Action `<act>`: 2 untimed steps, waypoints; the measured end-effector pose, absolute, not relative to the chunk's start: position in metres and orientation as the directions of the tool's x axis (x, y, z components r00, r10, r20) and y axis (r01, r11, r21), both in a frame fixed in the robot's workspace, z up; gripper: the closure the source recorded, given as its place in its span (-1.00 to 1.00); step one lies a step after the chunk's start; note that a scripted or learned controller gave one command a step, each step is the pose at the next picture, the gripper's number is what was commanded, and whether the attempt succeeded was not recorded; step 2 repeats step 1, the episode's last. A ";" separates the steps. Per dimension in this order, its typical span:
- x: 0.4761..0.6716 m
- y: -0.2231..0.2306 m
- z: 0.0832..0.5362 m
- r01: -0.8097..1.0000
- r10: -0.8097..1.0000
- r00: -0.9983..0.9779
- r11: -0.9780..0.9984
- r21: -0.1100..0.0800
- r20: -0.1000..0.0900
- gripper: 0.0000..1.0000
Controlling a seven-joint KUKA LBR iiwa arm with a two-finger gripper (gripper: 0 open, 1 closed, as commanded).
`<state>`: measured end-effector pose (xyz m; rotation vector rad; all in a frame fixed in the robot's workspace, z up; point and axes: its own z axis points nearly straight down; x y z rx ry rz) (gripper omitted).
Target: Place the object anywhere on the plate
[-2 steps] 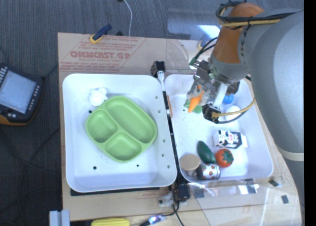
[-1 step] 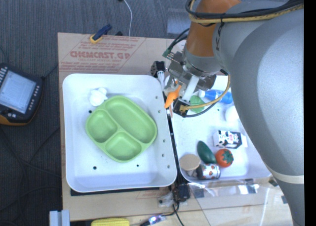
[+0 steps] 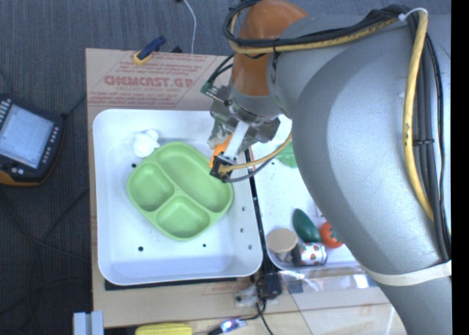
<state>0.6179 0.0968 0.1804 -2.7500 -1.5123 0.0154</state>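
A light green plate point(image 3: 179, 190) with three compartments lies in the left bin point(image 3: 110, 253). A small white object point(image 3: 144, 142) rests in that bin, touching the plate's far left rim. My gripper point(image 3: 224, 152) hangs over the plate's far right edge, close to the wall between the two bins. An orange strip shows at the gripper's tip; whether it is a held thing or part of the tool is unclear. The arm hides what lies directly under the wrist.
The right bin point(image 3: 267, 201) holds a dark green object point(image 3: 305, 225), a red-orange one point(image 3: 330, 234), a tan cup point(image 3: 281, 240) and a small patterned can point(image 3: 312, 254) near its front. A pale green piece point(image 3: 286, 155) peeks out beside the arm. A cardboard sheet point(image 3: 146, 81) lies behind the bins.
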 end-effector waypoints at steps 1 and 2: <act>0.619 0.095 0.182 0.844 0.844 0.537 -0.537 -0.005 -0.006 -1.00; 0.619 0.095 0.182 0.844 0.844 0.537 -0.537 -0.005 -0.006 -1.00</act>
